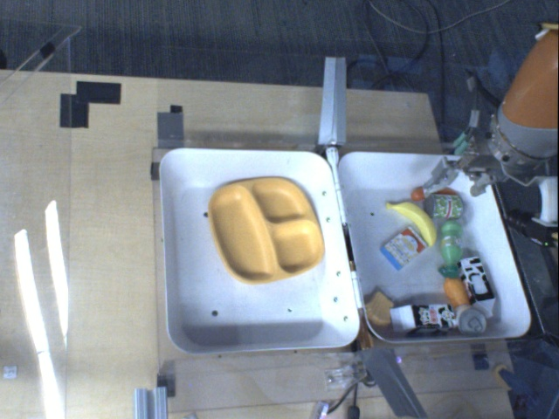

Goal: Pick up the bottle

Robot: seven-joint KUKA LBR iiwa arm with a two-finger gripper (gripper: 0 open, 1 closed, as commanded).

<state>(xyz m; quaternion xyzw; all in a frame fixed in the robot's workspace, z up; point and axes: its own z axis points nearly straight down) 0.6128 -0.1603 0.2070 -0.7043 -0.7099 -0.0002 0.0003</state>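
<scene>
The worktop (105, 260) carries two shallow white bins side by side. The left bin (188, 321) contains a yellow divided tray (265, 228) with three compartments, placed near the bin's centre.

The bottle (448, 230) lies in the right bin (367, 190), toward its right side. It is green and translucent, with a label in red and green around its upper body and a narrower green lower section pointing toward the near side. It lies lengthwise from far to near. A banana (415, 219) lies just beside it on the left. A small carton (403, 248) sits left of the bottle's lower part. An orange item (454, 290) and a black-and-white patterned box (475, 278) lie just near of it. Another black-and-white container (428, 318) lies along the bin's near wall.

The tool (461, 169) is positioned above the far right corner of the right bin, just beyond the bottle's far end. Whether it is released or clenched cannot be determined.
</scene>
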